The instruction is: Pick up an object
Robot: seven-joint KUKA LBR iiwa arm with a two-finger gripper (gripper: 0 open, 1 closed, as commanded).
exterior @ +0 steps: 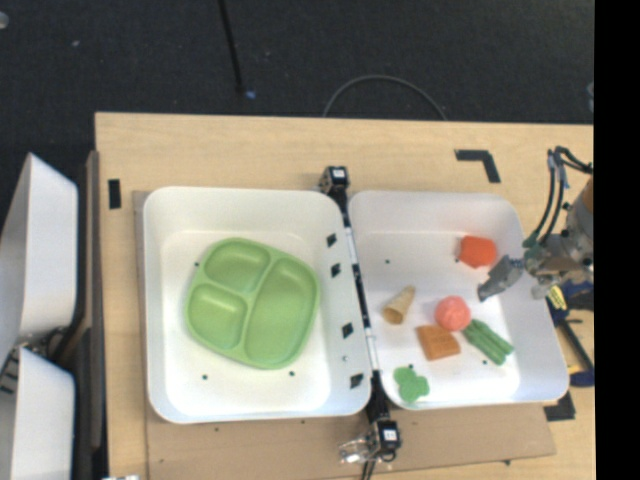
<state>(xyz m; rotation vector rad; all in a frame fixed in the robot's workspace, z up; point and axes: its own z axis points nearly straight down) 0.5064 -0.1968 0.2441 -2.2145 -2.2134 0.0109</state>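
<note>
**Pincer at the right bin, nothing lifted yet**

The pincer (pixel 497 280) sits low over the right bin (pixel 400 218), near its right wall, with the arm (pixel 565 258) coming in from that side. A grey finger slants down and to the left; whether the pincer is wide or narrow I cannot tell from this angle, and nothing is visible between its fingers.

All candidate objects lie loose on the bin floor. The orange block (pixel 477 251) is just up and left of the fingertip, the closest item. The pink ball (pixel 453 313) lies below it, touching or just beside the green stick (pixel 488 341) and the brown square (pixel 438 343). A tan cone (pixel 399 305) lies further left, and a green blob (pixel 410 384) sits near the bin's front edge.

The left bin (pixel 160 388) holds a green tray (pixel 252 303).

Judged from this, the task is at its approach stage: no grasp made, no lift begun. Closing on one object and raising it remain.
</note>
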